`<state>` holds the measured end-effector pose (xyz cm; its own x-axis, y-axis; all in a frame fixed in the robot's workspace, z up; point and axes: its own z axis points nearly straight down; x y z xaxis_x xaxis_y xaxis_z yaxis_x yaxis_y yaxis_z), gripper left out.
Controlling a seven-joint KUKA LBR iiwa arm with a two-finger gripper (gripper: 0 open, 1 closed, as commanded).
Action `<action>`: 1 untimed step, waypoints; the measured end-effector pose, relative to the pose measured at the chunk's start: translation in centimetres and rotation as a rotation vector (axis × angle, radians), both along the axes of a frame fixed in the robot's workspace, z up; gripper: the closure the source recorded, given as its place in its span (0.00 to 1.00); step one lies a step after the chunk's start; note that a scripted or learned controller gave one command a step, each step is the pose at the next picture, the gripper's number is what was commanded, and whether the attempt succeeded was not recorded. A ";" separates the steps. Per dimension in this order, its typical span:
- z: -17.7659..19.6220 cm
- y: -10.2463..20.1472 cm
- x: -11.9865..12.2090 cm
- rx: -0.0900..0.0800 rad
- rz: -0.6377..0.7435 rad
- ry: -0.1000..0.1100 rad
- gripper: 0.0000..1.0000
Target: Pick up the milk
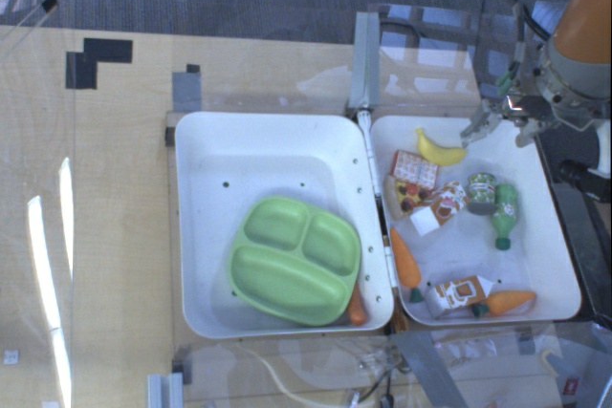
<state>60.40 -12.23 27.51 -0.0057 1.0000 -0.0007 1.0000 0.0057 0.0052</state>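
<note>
Sitting side by side on the counter (115, 234): left bin (206, 205) and right bin (555, 234). Lying in the left bin, toward its near right: divided plate (295, 260), with a carrot (356, 309) wedging between plate and bin wall. Resting in the right bin: banana (439, 149) at the far side, box (414, 171) just before it, pouch (438, 204) beside that, can (481, 191) and bottle (504, 213) to the right. Lying along the left wall: another carrot (405, 261). Sitting at the near edge: milk (457, 294), touching a third carrot (511, 302) on its right. Hanging above the far right corner: gripper (499, 118).
</note>
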 end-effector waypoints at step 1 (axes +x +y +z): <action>-16.8 2.6 -0.1 0.001 -0.032 0.000 0.00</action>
<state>60.27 -9.63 10.68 0.0262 0.9997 0.0001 0.9996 -0.0262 0.0056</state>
